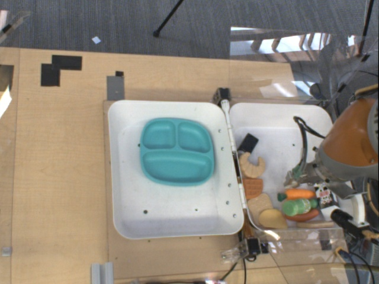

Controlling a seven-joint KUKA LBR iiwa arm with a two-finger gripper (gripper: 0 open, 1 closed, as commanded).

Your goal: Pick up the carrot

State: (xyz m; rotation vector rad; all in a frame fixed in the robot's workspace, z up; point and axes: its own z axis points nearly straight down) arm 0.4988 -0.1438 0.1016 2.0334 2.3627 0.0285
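While the gripper [308, 179] hangs low over the right bin [278, 126], its tip sits among dark cabling and the arm's bulk, so whether it is spread or closed cannot be told, and nothing can be seen held in it. Just below it lies the carrot [299, 194], orange with a green tuft at its left end, stretched roughly left to right near the bin's front right corner. It touches a green vegetable [298, 206] directly in front of it, which in turn rests against a reddish piece [305, 216]. To the left sit a pale round item [272, 218], a tan cookie-like piece [253, 167] and a small black block [247, 142]. The left bin [124, 218] holds a teal divided plate [176, 151], well apart from all this. To do the pick well, I judge the descent should centre on the carrot's middle, closing across its narrow width, and stay clear of the green neighbour so the two are not pinched together.
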